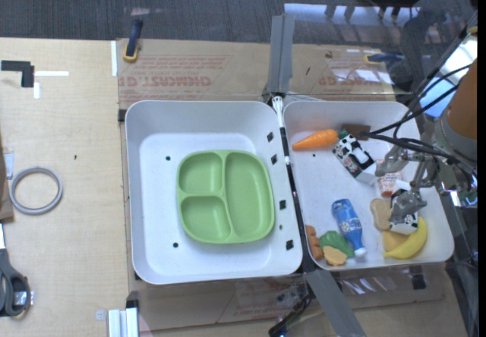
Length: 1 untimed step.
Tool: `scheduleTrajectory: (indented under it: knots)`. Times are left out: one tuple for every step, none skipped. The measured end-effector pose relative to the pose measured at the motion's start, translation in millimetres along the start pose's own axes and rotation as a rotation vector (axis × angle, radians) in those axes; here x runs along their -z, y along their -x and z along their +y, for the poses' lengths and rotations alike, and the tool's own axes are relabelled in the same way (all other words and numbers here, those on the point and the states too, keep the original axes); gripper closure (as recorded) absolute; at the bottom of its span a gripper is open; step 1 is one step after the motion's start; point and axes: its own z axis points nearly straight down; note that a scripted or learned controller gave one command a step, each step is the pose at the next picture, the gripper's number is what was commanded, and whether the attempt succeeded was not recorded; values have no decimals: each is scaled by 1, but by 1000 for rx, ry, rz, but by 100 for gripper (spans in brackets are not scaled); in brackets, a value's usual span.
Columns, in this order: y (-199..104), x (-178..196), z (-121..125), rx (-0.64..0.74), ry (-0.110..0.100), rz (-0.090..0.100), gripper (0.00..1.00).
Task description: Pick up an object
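The claw hangs low in the right bin, just over the banana. Whether it is open or closed cannot be told. The green plate lies in the left bin.

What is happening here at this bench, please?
A robot arm reaches in from the right over the right bin, its pincer low above a banana. Nearby lie a carrot, a blue bottle and other small toys. The left bin holds a green divided plate.

arm: enters from right, wrist angled down-left, cables draped | gripper: low over right bin's right side
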Motion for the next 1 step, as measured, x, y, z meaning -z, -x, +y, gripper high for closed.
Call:
scheduleTrajectory:
  knots:
    - [47,-115,28,-68,-3,-18,0]
